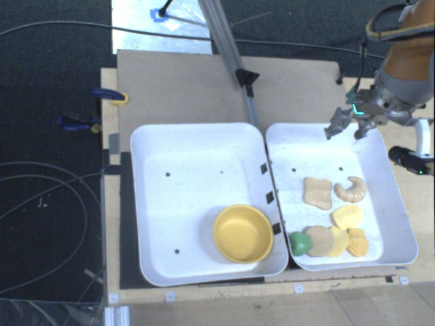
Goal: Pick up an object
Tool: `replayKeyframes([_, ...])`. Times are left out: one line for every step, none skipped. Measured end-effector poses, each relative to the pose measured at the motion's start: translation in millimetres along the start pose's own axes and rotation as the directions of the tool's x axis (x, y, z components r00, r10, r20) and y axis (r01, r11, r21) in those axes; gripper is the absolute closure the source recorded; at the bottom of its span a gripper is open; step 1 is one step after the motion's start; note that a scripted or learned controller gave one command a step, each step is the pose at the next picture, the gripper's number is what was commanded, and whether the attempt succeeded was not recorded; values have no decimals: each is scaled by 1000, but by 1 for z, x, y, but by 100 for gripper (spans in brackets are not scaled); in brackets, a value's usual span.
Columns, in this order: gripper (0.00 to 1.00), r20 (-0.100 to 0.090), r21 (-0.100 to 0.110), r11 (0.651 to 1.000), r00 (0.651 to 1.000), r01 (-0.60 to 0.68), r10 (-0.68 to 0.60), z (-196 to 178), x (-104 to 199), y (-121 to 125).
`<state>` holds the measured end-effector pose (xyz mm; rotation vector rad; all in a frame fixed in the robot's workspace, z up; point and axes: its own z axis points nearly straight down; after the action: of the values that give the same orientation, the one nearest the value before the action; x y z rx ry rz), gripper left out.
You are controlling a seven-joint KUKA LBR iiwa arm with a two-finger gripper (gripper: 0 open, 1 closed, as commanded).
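My gripper (347, 130) hangs over the far edge of the right bin (391, 175), its two grey fingers spread apart with nothing between them. Well in front of it, inside that bin, lie a tan bread slice (317, 192), a croissant-shaped piece (351, 190), a yellow wedge (347, 216), a round beige piece (319, 240), a green piece (299, 242) and a small orange ridged piece (357, 242). A yellow bowl (242, 233) sits at the near right of the left bin (183, 155).
A grey pole (224, 39) slants down from the top to the gap between the bins. Blue and yellow clamps (102, 107) grip the bench's left edge. Cables run over the dark floor at left.
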<state>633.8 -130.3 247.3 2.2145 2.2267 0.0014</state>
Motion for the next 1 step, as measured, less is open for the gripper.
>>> replayKeyframes([0, 0, -1, 1000, 1000, 0, 0, 0, 0, 0])
